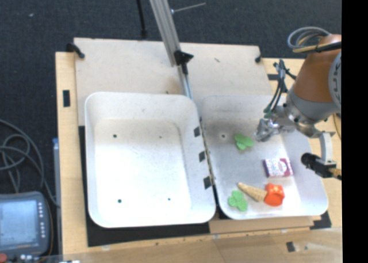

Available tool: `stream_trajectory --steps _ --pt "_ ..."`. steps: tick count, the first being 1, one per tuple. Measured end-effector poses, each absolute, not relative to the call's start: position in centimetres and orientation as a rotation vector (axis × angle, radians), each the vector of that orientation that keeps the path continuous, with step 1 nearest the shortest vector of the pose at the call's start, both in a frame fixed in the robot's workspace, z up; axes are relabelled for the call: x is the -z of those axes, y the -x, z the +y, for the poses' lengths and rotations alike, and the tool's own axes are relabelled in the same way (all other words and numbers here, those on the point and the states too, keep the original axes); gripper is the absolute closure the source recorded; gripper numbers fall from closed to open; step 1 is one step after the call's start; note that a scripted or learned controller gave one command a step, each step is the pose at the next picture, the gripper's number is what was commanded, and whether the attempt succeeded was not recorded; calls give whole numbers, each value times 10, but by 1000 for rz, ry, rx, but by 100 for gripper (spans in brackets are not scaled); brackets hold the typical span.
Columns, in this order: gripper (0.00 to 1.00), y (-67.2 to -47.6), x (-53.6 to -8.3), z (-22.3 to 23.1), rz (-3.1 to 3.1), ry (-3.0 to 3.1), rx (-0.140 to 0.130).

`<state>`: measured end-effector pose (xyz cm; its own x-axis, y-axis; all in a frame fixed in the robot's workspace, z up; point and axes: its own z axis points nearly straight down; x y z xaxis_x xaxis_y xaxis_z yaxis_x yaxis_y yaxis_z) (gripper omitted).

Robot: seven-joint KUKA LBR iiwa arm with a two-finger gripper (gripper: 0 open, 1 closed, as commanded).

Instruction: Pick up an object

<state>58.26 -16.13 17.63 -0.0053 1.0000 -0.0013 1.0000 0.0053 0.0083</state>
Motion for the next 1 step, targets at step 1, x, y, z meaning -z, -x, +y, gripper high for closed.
stream_trajectory --steps 1 --pt "100 -584 -218 -162 2221 -2214 -6"
